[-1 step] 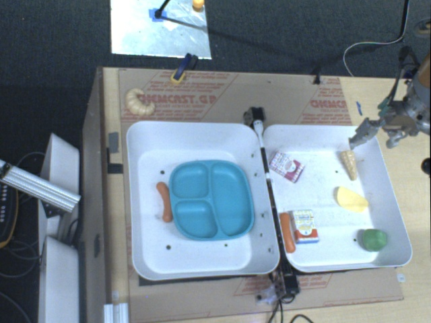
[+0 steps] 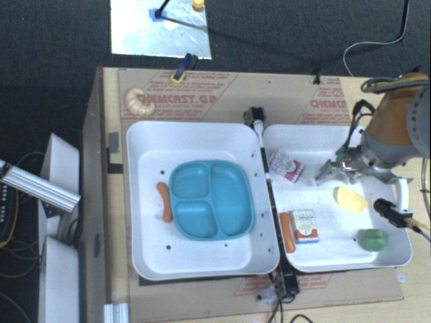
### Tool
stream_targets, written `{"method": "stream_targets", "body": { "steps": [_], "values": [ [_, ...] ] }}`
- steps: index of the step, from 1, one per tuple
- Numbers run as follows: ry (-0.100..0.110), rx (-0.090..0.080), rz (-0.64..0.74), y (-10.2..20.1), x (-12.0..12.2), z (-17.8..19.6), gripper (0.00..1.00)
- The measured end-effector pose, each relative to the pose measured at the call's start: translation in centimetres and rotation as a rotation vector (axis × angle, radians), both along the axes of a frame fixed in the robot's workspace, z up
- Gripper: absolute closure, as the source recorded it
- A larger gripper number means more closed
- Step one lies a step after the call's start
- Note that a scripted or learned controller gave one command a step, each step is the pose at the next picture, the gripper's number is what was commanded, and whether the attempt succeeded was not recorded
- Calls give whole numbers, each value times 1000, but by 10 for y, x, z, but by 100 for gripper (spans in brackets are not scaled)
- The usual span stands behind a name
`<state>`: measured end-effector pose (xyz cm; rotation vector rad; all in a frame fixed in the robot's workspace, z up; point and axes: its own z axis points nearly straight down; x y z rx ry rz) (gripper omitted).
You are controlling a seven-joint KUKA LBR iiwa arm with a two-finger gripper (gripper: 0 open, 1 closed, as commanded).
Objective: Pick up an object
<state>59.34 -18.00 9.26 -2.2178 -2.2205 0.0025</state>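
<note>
Gripper hovers in the right bin; whether it is open or closed, I cannot tell.
The yellow lemon-like piece beside it, near the bin's right edge, could roll away from a glancing touch.

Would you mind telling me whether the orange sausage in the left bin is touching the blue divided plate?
Apart. The camera view shows a strip of white bin floor between the orange sausage and the blue divided plate.
</note>
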Motion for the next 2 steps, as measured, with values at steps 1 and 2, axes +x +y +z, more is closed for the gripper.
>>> {"method": "stream_targets", "body": {
  "steps": [1,2],
  "values": [
    [-3,0,3,83,-26,-9,0],
    [-6,-2,3,72,35,-8,0]
  ]
}}
